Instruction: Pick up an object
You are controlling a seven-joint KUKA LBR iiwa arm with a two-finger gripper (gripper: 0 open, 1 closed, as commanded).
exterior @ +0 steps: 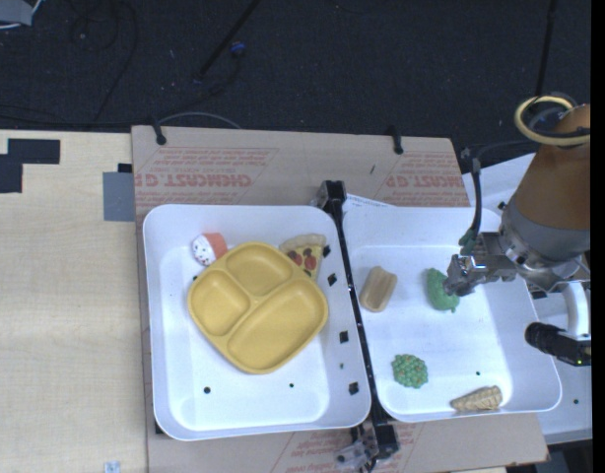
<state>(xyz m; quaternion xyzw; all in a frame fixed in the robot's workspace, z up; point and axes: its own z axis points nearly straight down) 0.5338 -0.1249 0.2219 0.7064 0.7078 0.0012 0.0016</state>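
Observation:
In the right bin (519, 363) my gripper (456, 282) hangs low over a green leafy toy (440, 291) and touches its right side. Whether the toy sits between the fingers cannot be made out. A tan bread-like block (378, 289) lies to the left of it. Nearer the front lie a green pea cluster (410, 371) and a ridged tan pastry (478, 399).
The left bin (174, 382) holds a yellow divided plate (258, 305), a pizza slice (304, 253) at its far edge and a small red and white toy (208, 248) at the far left. A black divider (347, 313) runs between the bins. The arm (554, 195) enters from the right.

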